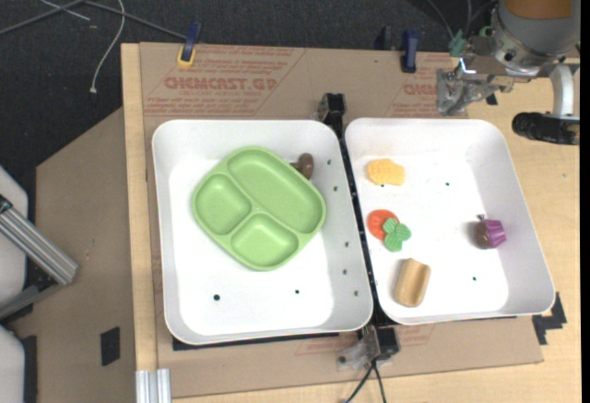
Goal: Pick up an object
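The right bin (461, 138) holds several small items: a yellow piece (385, 172) near its back left, a red piece with green leaves (388, 228) at the left, a tan cylinder (412, 282) at the front, and a purple piece (489, 232) at the right. In the left bin (175, 207), a green divided plate (258, 207) lies with a small brown item (304, 165) against its back right edge. My gripper (458, 89) hangs just beyond the right bin's back rim, over the cardboard, apart from every item.
Both bins rest on a cardboard sheet (230, 78) held by two blue clamps (191, 43) (409, 51). A black bracket (332, 106) sits at the back between the bins. Cables lie on the dark floor behind.
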{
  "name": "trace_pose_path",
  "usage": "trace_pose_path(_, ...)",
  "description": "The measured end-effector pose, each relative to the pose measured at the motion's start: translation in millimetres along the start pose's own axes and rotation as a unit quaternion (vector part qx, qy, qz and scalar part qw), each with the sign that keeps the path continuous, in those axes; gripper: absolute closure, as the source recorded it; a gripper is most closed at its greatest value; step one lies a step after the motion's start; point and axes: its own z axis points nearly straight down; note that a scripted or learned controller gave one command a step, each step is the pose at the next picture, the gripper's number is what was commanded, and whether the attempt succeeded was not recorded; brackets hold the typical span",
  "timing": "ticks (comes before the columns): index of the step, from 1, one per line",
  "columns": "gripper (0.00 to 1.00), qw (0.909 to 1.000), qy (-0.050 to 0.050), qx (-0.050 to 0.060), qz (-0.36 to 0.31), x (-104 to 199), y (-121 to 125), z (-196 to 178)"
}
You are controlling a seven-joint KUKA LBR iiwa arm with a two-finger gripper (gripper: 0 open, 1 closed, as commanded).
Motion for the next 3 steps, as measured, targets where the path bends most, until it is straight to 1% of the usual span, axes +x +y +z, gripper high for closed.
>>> trace_pose_path(1, 0.00, 1.0000, 0.000, 0.000, 0.000, 1.8, -2.9, 58.6)
trace_pose_path(2, 0.00, 1.0000, 0.001, 0.003, -0.001, 6.9, 5.5, 108.8)
trace_pose_path(3, 0.00, 1.0000, 0.001, 0.003, 0.000, 3.5, 2.8, 152.1)
